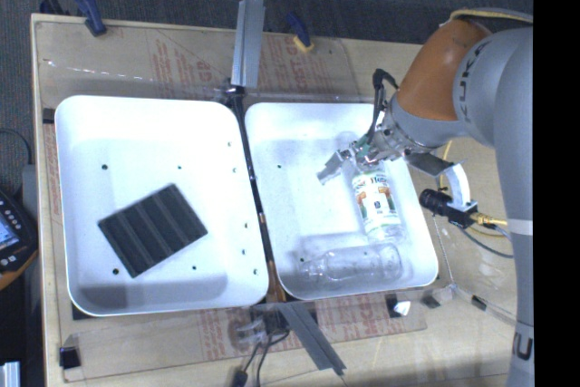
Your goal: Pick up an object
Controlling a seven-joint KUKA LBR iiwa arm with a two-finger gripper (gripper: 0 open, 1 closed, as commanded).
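Note:
In the right bin (272,195) a white bottle with an orange label (377,204) lies along the right side, its top end pointing to the back. My gripper (349,160) hangs right at that top end, reaching in from the grey and orange arm (453,86). A clear plastic bottle (355,264) lies on its side along the bin's front wall. A dark ribbed rectangular pad (152,228) lies flat in the left bin (82,131).
A metal divider bar (246,41) stands at the back between the bins. Blue clamps (90,12) grip the bench's far edge. Cables and a connector (453,204) hang off the wrist at the right bin's right rim.

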